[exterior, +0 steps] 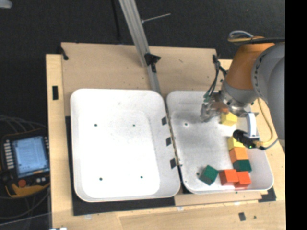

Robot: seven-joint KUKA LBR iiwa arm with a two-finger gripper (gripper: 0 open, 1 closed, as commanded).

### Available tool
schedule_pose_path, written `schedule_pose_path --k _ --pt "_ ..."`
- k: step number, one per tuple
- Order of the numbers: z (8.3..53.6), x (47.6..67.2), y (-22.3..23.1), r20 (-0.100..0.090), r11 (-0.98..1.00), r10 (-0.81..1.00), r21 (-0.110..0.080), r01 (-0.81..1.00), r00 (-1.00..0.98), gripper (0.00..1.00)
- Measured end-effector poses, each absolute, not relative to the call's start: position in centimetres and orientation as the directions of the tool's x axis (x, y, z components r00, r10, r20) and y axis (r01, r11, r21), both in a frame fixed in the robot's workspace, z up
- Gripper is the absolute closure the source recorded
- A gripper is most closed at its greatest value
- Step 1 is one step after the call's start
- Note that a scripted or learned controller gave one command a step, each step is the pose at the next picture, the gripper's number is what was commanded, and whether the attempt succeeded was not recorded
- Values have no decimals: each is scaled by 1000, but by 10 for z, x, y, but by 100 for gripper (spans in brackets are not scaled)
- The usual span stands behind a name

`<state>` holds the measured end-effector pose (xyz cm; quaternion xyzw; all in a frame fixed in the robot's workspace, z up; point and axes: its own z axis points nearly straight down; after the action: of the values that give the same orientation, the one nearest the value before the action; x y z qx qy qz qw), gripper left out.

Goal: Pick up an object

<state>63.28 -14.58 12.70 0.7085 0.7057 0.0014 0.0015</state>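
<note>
My gripper (208,111) hangs over the upper part of the right bin (192,143), below the grey wrist and its orange band. A yellow block (229,119) lies just to its right, partly under the wrist. Along the bin's right wall sit another yellow block (234,142), an orange block (238,154) and a small green block (243,165). Near the front edge lie a green block (208,175) and two orange-red blocks (229,176).
The left bin (120,143) sits beside the right one, joined by clips at the shared wall. A slanted metal post (139,32) rises behind the bins. A teach pendant (26,157) lies off the bench at the left.
</note>
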Motion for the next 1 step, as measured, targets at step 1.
schedule_pose_path --k 1 --pt "191 640 -146 -2 3 1000 8 1000 -3 100"
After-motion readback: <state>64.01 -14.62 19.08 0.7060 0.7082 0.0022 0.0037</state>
